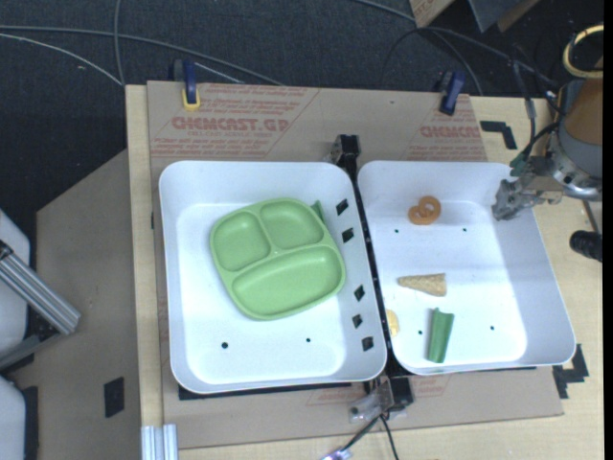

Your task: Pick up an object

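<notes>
The jaws (510, 202) hang over the right bin's (536, 286) far right rim; whether they're released or clenched I cannot tell. Left of them lies an orange ring (424, 210), while nearer me (lower left of the jaws) sit a tan wedge (423, 283) and a green stick (440, 334).

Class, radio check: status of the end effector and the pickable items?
End effector over right bin's far right corner. Orange ring, wedge, green piece untouched. Nothing blocking.

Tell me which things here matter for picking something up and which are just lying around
For the job:
gripper, at the right bin's far right rim
orange ring
tan wedge
green stick
green divided plate, in the left bin

Just lying about:
blue clamps
cables
cardboard sheet
</notes>
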`<state>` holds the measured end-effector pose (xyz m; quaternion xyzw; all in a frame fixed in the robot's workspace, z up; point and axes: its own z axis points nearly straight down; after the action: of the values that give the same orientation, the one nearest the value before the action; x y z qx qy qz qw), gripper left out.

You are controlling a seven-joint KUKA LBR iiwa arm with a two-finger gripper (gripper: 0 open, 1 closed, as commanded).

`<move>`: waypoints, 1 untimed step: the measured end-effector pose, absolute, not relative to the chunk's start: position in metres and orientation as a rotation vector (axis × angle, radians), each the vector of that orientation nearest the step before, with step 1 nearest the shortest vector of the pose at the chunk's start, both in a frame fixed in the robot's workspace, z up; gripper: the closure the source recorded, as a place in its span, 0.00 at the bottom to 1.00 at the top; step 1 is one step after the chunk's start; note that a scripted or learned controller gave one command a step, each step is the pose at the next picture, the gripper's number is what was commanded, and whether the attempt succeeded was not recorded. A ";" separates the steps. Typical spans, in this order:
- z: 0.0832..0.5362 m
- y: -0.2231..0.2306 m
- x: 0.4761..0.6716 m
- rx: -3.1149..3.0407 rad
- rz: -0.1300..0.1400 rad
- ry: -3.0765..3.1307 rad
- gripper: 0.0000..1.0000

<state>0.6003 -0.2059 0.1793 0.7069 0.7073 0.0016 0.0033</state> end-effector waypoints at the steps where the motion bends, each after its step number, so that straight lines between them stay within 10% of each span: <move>1: 0.234 -0.206 0.602 2.215 0.006 2.217 1.00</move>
<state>0.6019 -0.2063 0.2343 0.7067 0.7075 0.0018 0.0037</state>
